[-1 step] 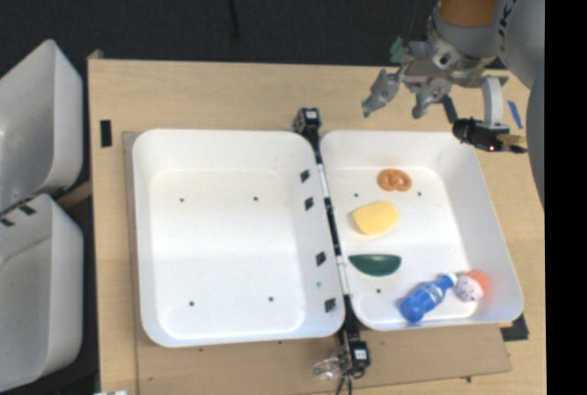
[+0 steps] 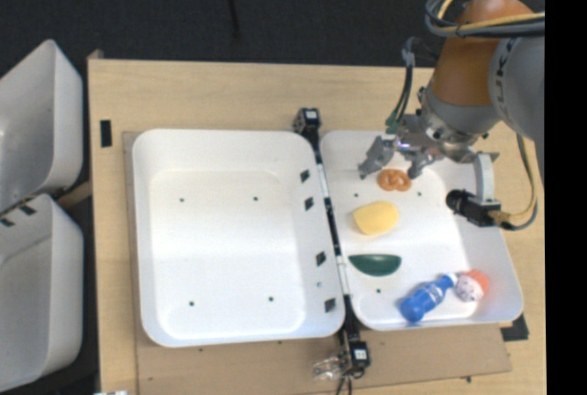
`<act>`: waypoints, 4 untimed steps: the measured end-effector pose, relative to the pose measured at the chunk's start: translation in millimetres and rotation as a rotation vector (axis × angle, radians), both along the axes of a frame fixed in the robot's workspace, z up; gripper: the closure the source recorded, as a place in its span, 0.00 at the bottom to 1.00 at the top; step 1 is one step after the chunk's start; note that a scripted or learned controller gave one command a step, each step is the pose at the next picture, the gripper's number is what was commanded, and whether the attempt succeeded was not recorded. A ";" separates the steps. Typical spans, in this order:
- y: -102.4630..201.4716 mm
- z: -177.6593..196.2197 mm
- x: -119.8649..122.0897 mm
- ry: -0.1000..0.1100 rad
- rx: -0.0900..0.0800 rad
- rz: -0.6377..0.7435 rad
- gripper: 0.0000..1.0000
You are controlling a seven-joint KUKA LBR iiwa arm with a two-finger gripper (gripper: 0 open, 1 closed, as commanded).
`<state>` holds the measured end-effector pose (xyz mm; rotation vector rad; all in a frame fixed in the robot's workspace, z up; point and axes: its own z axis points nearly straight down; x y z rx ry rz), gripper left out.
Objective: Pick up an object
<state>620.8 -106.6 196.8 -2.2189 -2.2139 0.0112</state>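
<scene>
Mounted high over the bench (image 2: 275, 77), tilted down at a slant. Far enough back to take in both white bins: left bin (image 2: 229, 237) centre-frame, right bin (image 2: 477, 246) toward 3 o'clock. Bench's far edge toward 12 o'clock, near edge toward 6. Arm (image 2: 477, 54) entering from 2 o'clock. Dark floor beyond at 12.

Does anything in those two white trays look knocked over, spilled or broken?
Nothing looks spilled or broken. The small blue bottle lies on its side near the front of the right white bin. The orange pretzel-shaped piece, yellow lump and dark green half-round piece just lie loose.
</scene>
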 end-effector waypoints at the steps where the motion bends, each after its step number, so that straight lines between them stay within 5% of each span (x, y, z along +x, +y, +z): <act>1: -11.3 -65.8 43.1 -0.010 -0.003 0.005 0.00; 2: -75.7 -29.4 25.5 -0.013 -0.003 -0.001 0.00; 3: -124.6 -94.4 54.4 -0.016 -0.004 0.001 0.00; 4: -86.5 -26.2 70.1 -0.017 -0.002 0.006 0.00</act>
